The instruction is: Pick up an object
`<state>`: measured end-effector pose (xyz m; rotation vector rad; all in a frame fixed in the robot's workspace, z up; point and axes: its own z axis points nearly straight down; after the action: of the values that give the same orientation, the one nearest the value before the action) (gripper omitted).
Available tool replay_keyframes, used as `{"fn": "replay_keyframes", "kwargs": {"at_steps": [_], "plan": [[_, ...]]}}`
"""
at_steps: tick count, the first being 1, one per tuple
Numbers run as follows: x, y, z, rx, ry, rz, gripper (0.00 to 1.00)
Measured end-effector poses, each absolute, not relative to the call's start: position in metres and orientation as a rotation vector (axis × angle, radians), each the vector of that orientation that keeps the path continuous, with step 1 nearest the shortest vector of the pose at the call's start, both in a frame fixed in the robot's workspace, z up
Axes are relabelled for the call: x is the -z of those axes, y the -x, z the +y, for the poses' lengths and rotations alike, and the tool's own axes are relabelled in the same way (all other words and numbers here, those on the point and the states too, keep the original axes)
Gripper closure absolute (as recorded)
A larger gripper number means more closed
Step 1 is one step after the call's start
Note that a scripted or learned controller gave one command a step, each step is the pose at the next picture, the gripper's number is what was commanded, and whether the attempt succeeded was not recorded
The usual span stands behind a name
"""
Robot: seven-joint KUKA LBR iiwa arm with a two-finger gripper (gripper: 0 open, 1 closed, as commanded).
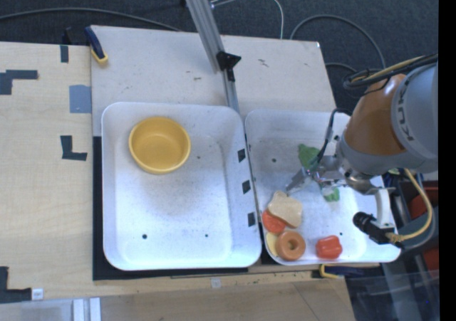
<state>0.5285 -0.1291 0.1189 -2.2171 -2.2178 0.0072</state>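
I see the gripper (308,179) low in the right bin (285,131), its fingers (296,183) spread apart with nothing between them. One fingertip points down-left toward the bread (286,208), close to it but apart. A green piece (308,155) lies just above the gripper, and more green (330,194) shows at its lower right; I cannot tell whether the gripper touches either.

Along the right bin's near edge sit the bread, a red piece (273,223) touching its lower left, a donut (291,245) just below, and a red pepper (328,246) to the donut's right. The bread's long axis runs roughly left to right, slightly tilted.

The left bin (178,220) holds a yellow bowl (159,144), upright, in its far-left part.
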Motion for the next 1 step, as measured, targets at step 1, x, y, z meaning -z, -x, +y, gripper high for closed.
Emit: {"fn": "replay_keyframes", "kwargs": {"at_steps": [1], "plan": [[-0.0939, -0.5312, -0.1298, 0.006, 2.223, -2.223, 0.0]]}}
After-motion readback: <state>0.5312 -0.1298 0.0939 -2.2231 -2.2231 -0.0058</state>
